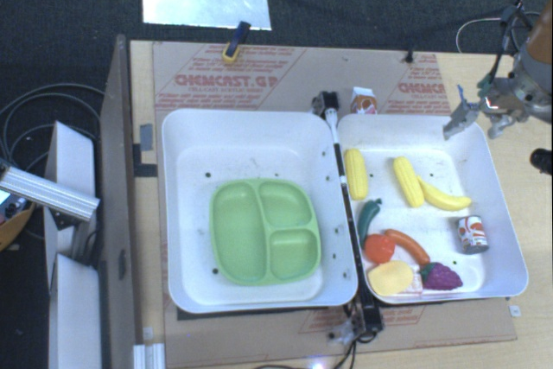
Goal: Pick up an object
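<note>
Hovering above the far right corner of the right bin (497, 212), the gripper (478, 118) is hanging over the rim with its two fingers (458, 120) spread apart and nothing between them. Toy food is lying below it inside that bin: a corn cob (356, 174) is resting near the left wall, a second corn cob (408, 181) is lying just to its right, and a banana (444, 197) is touching that second cob's lower end. A small can (472, 234) is standing near the right wall. A green pepper (368, 214) is sitting above a tomato (378, 248), and a carrot (409, 244) is lying beside the tomato. A yellow lemon (391, 277) and a purple bunch of grapes (441, 276) are occupying the near edge. The left bin (186, 186) is holding a green divided plate (265, 231). A small carton (364, 102) is standing on the bench behind the bins.
</note>
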### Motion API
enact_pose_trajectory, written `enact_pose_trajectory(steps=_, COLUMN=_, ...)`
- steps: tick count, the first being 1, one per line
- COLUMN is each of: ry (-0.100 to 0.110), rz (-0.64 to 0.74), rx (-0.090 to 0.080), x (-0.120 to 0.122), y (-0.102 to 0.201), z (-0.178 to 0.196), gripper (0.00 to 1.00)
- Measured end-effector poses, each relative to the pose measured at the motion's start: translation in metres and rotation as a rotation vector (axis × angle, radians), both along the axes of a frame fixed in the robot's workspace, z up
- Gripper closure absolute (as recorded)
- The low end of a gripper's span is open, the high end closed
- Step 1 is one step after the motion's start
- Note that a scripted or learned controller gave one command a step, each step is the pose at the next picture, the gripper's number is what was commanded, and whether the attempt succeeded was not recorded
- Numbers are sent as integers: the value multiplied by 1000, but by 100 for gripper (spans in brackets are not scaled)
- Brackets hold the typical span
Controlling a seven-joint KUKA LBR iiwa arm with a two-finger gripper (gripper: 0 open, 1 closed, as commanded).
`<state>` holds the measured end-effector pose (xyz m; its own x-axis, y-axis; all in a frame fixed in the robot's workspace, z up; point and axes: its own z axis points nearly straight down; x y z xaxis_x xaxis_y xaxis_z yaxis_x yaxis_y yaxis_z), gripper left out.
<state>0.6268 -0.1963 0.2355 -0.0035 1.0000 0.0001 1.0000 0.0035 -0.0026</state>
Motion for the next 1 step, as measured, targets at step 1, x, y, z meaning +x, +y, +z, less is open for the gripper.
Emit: enact_pose_trajectory(steps=1, ry=10, rz=-2, rx=4, x=-33, y=22, z=-93, gripper=0)
